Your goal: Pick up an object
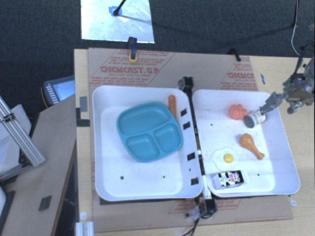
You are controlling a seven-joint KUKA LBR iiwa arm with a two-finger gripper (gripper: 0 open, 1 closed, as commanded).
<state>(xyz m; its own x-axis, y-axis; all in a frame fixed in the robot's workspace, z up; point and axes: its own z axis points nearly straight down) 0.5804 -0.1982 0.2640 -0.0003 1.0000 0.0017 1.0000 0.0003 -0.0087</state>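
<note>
The right bin [280, 146] holds a pink-orange toy food piece [237, 111], a brown toy drumstick [251, 145], a fried egg toy [225, 157] and a small black-and-white carton [229, 179]. My gripper [255, 118] reaches in from the right edge, over the bin's upper right part. Its grey tip is just right of the pink-orange piece and above the drumstick. I cannot tell whether it touches anything. In the left bin [106, 146] lie a blue divided plate [149, 131] and an orange sausage [172, 105] beside the plate's upper right corner.
A black hinged divider [193, 132] runs between the two bins. The bins rest on cardboard [147, 68] with a yellow clamp [133, 50] at the back edge. A shiny metal sheet [118, 14] lies beyond the bench. A cable hangs at the top right.
</note>
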